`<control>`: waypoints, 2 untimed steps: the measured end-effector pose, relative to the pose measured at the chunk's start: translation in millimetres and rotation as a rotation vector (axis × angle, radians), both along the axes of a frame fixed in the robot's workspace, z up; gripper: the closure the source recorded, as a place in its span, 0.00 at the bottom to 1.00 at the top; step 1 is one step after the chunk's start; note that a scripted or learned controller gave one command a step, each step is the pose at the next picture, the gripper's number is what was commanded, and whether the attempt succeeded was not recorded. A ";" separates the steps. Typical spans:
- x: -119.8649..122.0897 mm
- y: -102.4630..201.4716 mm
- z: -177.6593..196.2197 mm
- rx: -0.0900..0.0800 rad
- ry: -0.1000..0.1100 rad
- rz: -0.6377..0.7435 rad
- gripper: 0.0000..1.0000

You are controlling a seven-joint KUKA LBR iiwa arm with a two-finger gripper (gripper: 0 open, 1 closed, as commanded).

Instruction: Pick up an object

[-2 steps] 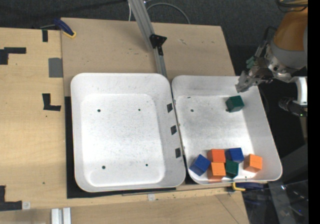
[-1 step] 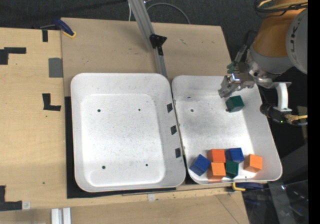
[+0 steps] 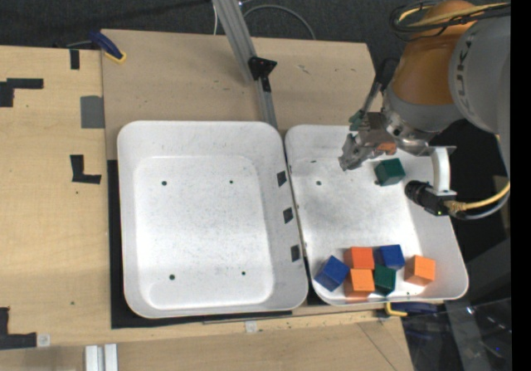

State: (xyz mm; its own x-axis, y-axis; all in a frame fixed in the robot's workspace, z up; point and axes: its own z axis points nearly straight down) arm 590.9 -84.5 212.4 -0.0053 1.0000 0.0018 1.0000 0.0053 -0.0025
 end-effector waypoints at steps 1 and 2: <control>-8.7 49.1 13.2 0.000 -0.001 0.001 1.00; -24.3 106.9 14.1 0.000 0.000 0.002 1.00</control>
